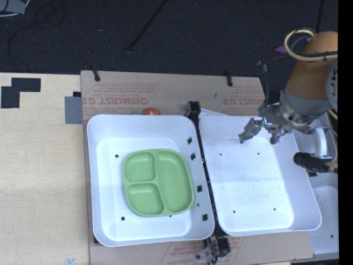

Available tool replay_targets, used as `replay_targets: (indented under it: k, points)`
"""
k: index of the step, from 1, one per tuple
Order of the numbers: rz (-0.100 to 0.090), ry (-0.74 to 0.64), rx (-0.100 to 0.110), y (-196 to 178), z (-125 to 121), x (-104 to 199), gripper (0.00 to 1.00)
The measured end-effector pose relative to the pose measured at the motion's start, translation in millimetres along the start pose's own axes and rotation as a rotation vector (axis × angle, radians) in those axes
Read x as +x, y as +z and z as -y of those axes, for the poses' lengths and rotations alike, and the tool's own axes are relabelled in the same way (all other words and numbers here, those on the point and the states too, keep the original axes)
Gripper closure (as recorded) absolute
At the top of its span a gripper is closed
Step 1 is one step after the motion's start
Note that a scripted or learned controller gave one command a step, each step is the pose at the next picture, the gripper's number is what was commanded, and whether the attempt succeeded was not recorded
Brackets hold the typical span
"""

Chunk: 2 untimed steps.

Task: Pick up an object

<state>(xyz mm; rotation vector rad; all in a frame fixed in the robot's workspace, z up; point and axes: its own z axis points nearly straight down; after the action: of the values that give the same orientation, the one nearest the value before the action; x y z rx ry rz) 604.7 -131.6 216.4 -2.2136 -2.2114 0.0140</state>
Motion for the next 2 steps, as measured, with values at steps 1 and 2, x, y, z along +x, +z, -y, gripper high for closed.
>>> replay_targets:
  k: [1, 2]
  points:
    - [0.002, -0.001, -0.012, -7, -3, 0, 0.0]
    - [0.002, -0.001, -0.009, 38, -2, -6, 0.0]
